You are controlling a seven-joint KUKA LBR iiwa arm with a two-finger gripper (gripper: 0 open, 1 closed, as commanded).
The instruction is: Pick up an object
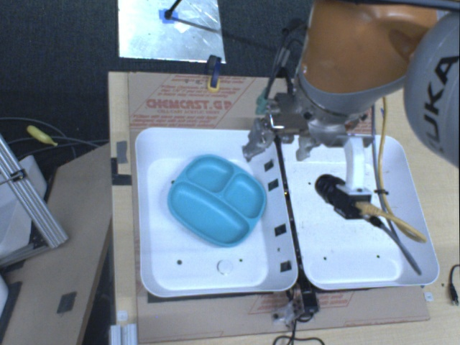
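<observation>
Dark carpet [50,56] lies across the upper left of the frame, under a shiny metal sheet [144,27]. Lower down, a cardboard sheet [187,103] with red print bears the left bin [147,214] and the right bin [345,264]. An aluminium frame [29,200] leans at the left edge.

The gripper [279,148] hangs at upper centre over the seam between the bins, fingers spread with nothing between them. The blue divided plate [215,200] lies flat in the left bin, lower left of the gripper and apart from it.
</observation>
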